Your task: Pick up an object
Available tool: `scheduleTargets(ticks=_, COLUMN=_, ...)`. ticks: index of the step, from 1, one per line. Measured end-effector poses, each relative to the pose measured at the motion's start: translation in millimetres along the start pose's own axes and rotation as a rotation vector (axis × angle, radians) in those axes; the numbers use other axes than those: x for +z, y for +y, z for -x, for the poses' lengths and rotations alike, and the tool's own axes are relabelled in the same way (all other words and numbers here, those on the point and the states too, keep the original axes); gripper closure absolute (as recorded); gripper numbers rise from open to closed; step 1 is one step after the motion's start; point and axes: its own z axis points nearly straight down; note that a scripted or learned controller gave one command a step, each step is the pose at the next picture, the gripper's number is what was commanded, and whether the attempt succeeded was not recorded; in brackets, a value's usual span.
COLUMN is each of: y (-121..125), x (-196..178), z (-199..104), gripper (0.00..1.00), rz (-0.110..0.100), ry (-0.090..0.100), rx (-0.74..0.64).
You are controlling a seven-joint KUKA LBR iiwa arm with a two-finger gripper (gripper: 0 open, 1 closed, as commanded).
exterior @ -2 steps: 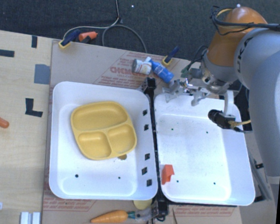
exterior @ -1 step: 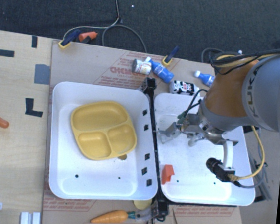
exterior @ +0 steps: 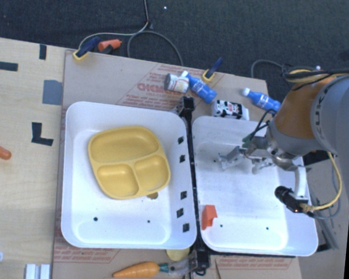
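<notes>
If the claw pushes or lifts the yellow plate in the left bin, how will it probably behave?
The yellow plate looks like rigid moulded plastic with three compartments, so it should stay stiff and is probably light. It lies flat and wide in the left bin, so a push would likely slide it, not tip it. Its smooth, low rim may slip from a narrow claw.
</notes>
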Motion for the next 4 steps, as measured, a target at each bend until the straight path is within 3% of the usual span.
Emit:
scheduleTargets(ticks=1, y=19, x=37, z=-46, gripper=0.00, rz=0.002, ry=0.001, rx=-0.008)
scheduleTargets(ticks=2, y=78, x=35, z=-11, gripper=0.00, rz=0.007, ry=0.003, rx=-0.006)
scheduleTargets(ticks=3, y=76, x=35, z=-35, gripper=0.00, rz=0.004, ry=0.001, rx=-0.007)
scheduleTargets(ticks=4, y=76, x=25, z=-34, gripper=1.00, rz=0.004, ry=0.000, rx=-0.007)
